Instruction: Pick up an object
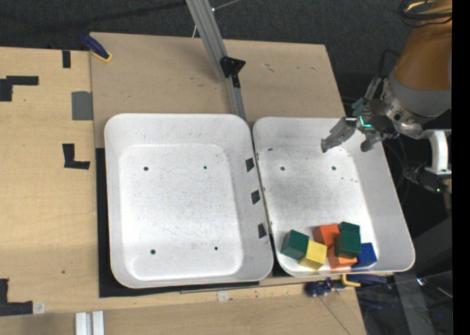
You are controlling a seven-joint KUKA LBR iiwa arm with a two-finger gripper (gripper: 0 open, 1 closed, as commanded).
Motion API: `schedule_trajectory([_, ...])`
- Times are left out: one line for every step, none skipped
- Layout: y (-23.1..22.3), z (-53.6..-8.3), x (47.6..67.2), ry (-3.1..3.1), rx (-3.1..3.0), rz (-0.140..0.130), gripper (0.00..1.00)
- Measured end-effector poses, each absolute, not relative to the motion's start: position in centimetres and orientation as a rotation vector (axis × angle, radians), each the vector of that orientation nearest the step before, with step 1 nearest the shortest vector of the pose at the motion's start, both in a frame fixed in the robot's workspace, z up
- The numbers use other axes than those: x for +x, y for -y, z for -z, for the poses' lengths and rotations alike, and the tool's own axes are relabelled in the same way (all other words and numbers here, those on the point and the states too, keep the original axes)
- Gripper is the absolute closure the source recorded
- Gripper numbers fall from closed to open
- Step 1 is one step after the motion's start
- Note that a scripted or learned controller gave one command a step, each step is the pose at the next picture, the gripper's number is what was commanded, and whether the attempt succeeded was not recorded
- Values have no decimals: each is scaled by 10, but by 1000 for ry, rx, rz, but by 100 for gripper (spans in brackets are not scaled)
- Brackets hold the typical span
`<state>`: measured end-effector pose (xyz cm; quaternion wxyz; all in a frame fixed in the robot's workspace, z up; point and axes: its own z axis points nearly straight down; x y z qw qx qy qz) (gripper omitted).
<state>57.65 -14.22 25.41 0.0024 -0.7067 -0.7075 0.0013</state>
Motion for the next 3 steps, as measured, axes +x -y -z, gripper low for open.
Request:
schedule_trajectory([142, -256, 577, 2223, -2218, -1, 0])
schedule_trajectory([137, -211, 574, 2220, -2218, -7, 0])
schedule_trajectory([134, -147, 575, 2218, -2216, -9, 0])
